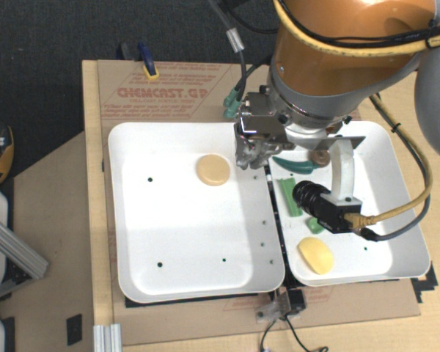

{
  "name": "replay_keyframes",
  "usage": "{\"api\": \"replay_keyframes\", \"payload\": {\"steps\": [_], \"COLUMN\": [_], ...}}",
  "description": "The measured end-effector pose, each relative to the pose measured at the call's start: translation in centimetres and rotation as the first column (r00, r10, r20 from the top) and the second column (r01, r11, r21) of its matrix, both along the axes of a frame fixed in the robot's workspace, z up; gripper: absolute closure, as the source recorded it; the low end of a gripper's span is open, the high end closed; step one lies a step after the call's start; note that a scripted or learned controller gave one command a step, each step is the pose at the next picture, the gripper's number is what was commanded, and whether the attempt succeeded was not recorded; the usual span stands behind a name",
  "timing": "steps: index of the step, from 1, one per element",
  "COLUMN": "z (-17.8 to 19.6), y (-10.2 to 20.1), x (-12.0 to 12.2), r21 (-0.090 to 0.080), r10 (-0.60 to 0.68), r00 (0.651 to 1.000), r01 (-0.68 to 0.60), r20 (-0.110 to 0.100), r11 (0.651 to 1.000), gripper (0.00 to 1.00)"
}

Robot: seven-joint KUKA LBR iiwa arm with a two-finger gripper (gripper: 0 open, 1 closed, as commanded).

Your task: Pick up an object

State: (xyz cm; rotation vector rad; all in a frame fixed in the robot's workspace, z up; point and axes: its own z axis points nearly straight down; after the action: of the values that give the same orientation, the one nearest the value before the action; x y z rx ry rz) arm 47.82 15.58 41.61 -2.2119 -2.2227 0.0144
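A round tan disc [213,170] lies in the left bin [176,262], toward its upper right. The right bin [403,226] holds a yellow oval piece [316,255] near its front, a green bar [287,195] along its left wall, a small green piece [313,226] and a teal curved piece [299,166]. My gripper [251,158] hangs over the wall between the two bins, just right of the tan disc and left of the teal piece. Nothing is visibly held. The big orange wrist band hides the back of the right bin.
A black cylindrical fitting with a yellow cable [324,205] hangs from the wrist over the right bin's middle. Both bins sit on a cardboard sheet [169,86] with a blue and yellow clamp [148,63] at its far edge.
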Motion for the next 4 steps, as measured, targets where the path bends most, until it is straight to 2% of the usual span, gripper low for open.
{"api": "replay_keyframes", "payload": {"steps": [1, 2, 3, 4], "z": [1.8, 7.6, 8.3, -8.9], "y": [1.7, 3.5, 5.6, 1.4], "x": [0.1, 1.4, 0.1, -0.1], "r21": [0.003, 0.006, 0.004, -0.006], "r10": [-0.002, -0.002, -0.002, -0.010], "r00": [1.000, 1.000, 1.000, 1.000], "r01": [0.002, 0.002, 0.002, 0.010], "r20": [0.013, 0.019, 0.014, -0.008], "r11": [1.000, 1.000, 1.000, 1.000], "gripper": [1.00, 1.00, 1.00, 1.00]}}
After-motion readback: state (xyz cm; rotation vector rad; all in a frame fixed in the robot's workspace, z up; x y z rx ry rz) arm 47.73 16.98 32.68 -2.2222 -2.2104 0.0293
